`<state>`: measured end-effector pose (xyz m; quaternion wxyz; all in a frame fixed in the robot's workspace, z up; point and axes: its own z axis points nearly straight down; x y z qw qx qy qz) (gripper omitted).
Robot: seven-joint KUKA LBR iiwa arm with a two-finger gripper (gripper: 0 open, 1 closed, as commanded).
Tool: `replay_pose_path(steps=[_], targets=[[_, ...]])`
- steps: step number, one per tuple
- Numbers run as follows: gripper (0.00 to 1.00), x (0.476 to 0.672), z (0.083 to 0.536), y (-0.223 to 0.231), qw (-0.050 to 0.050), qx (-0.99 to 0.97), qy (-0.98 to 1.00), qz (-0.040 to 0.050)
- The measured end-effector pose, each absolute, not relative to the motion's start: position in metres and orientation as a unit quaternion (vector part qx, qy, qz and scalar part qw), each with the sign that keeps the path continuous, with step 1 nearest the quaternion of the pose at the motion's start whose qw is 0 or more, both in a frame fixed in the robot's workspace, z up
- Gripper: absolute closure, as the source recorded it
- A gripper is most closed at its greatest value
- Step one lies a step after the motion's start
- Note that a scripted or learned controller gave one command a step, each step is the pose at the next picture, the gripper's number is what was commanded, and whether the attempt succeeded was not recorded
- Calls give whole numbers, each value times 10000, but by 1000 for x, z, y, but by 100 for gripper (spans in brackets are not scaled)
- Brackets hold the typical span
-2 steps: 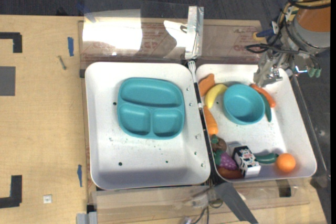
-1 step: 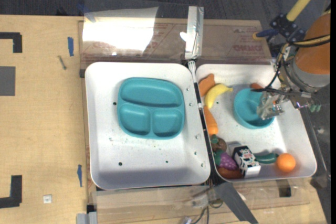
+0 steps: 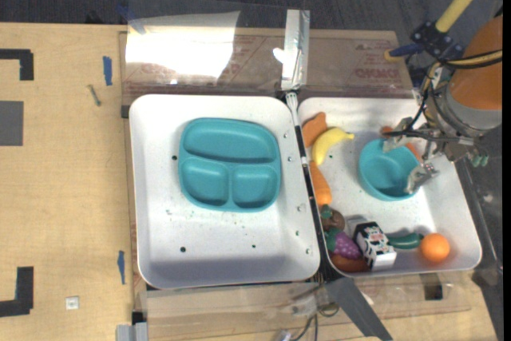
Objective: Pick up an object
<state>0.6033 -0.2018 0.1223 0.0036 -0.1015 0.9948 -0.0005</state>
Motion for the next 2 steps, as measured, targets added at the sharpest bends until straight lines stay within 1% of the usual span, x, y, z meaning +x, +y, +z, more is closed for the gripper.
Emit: replay_pose_path(steps=[1,2], targets=[[0,605,93,-143,57,-941,9955,1],[0,637,113,-214,61,-1840,9829,-15]])
